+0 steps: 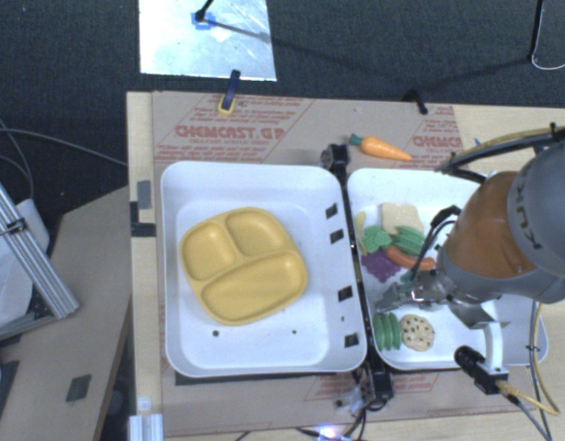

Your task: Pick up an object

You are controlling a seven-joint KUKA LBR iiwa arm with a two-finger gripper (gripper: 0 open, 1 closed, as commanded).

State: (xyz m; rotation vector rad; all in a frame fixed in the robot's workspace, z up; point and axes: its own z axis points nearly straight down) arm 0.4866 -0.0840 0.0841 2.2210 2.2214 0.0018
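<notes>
Hovering over the right bin [420,180], my gripper [399,294] sits low beside the toy food; finger state I cannot tell (too blurred). Just below it, the pea pod [386,330] lies lengthwise, pointing toward the bin's near edge.

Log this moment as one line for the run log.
arm: over right bin | hand: low among toy food, by purple piece | cookie: in bin | carrot: outside on bench | yellow plate: left bin
</notes>
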